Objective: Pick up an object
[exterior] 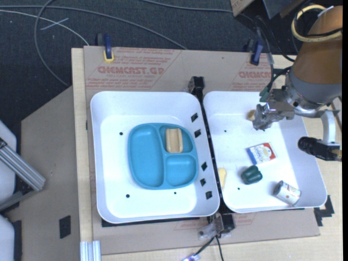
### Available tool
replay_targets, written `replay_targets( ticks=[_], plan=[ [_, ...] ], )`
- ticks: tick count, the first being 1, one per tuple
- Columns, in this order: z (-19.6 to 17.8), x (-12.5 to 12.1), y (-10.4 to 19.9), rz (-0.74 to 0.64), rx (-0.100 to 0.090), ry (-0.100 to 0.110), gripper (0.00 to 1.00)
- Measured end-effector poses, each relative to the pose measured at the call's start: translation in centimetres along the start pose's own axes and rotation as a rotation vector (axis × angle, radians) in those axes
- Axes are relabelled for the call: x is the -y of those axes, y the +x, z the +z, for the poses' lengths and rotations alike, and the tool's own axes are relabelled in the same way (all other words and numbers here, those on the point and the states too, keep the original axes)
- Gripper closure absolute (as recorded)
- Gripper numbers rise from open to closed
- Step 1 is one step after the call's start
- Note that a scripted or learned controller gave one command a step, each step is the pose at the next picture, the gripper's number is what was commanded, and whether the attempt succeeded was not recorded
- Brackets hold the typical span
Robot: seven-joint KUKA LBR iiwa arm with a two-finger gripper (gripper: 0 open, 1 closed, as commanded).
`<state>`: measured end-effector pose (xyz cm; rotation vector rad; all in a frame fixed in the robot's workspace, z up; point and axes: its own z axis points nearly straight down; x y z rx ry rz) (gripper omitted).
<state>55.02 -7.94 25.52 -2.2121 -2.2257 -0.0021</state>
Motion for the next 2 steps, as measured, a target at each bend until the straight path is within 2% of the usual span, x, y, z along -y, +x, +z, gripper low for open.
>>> replay_targets(
  ticks=[2],
  plan=[
    [2.6, 0.7, 11.5, 0.0, 0.0, 0.002, 1.0]
  ],
)
